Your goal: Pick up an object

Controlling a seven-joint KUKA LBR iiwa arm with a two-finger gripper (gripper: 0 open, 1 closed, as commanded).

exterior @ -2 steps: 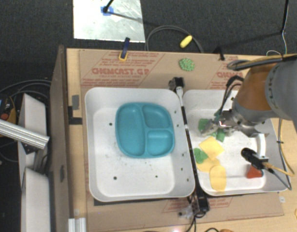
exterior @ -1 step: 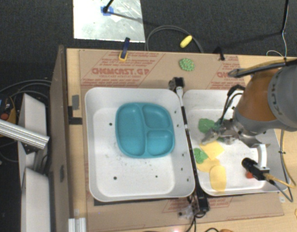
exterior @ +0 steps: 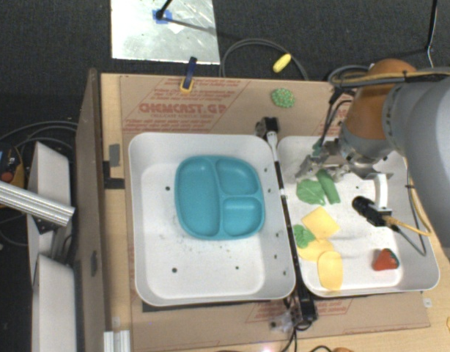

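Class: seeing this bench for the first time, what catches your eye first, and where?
A teal plate sits in the middle of the left bin. The arm reaches in from the right, its pincer over green pieces in the right bin; yellow pieces and a red piece lie nearer the front.

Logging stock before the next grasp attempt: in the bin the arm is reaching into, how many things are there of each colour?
Green pieces: 3
Yellow pieces: 3
Red strawberry: 1
Total: 7
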